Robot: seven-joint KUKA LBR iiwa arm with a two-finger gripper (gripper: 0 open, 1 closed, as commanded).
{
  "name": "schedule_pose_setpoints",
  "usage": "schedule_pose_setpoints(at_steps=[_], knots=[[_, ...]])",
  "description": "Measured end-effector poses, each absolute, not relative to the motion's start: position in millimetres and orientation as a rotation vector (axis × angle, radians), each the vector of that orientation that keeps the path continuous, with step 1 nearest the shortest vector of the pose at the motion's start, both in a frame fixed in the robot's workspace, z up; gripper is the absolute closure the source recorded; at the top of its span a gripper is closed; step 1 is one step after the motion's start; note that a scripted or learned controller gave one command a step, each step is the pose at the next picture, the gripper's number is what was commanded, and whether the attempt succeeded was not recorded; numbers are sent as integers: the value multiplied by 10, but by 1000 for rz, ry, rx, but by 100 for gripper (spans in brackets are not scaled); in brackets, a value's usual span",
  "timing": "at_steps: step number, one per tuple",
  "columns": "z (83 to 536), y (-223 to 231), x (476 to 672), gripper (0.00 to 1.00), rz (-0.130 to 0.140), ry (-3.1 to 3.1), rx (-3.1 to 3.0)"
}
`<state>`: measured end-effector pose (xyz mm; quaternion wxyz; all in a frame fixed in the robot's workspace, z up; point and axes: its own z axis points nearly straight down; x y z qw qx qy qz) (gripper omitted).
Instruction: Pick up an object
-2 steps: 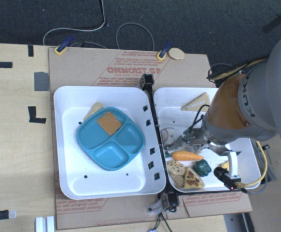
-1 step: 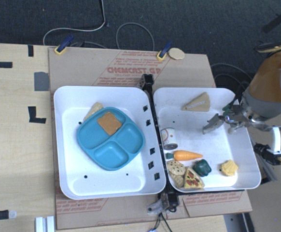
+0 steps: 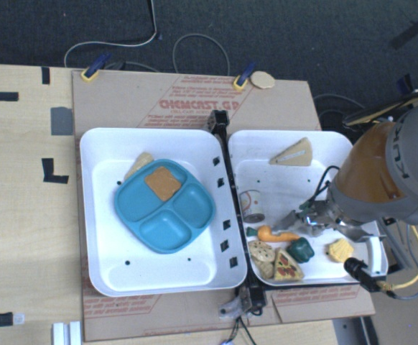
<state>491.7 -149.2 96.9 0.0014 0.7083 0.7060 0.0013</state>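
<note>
Over the right bin [image 3: 338, 141], my gripper [image 3: 311, 218] hangs low above the clutter along its near wall; whether its fingers are apart or together I cannot tell from this slanted view. Nothing is seen in my grasp. The likeliest target, a toy carrot [image 3: 276, 234], lies just below and left of me, near a dark green block [image 3: 301, 249], a pizza slice [image 3: 286, 267] and a cookie [image 3: 261, 251]. I judge a clean pick needs me centred over the carrot, straddling its narrow width, clear of the block. A blue divided tray [image 3: 167, 214] sits in the left bin [image 3: 94, 192].
</note>
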Motion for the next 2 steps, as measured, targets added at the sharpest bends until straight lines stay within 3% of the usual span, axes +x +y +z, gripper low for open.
schedule_pose_setpoints(at_steps=[1,2], knots=[[1549,-1980,4841,0,0,2214,2221],[1193,-925,4919,0,1,2237,2216]])
